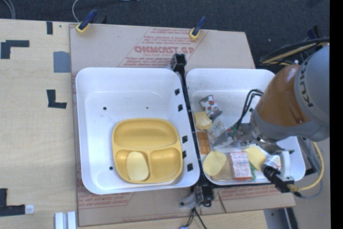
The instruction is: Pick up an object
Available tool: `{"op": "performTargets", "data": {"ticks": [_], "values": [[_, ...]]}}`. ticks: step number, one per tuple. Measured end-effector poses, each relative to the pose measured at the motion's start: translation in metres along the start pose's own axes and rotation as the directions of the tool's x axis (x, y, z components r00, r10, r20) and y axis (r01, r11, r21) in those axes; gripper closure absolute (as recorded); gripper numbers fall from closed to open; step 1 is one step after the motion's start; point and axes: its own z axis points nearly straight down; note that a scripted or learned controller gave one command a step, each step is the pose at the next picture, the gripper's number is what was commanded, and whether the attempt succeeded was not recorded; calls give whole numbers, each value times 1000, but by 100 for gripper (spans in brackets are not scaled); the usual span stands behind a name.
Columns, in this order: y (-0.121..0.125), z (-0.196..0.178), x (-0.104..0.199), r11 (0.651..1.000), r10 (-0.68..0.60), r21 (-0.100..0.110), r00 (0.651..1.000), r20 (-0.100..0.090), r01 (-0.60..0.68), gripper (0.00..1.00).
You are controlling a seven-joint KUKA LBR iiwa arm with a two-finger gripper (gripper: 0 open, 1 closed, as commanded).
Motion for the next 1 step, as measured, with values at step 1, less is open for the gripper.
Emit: {"op": "performTargets", "data": {"ticks": [1], "values": [[49, -56, 6, 1000, -5, 5, 1000, -3, 5, 0]]}}
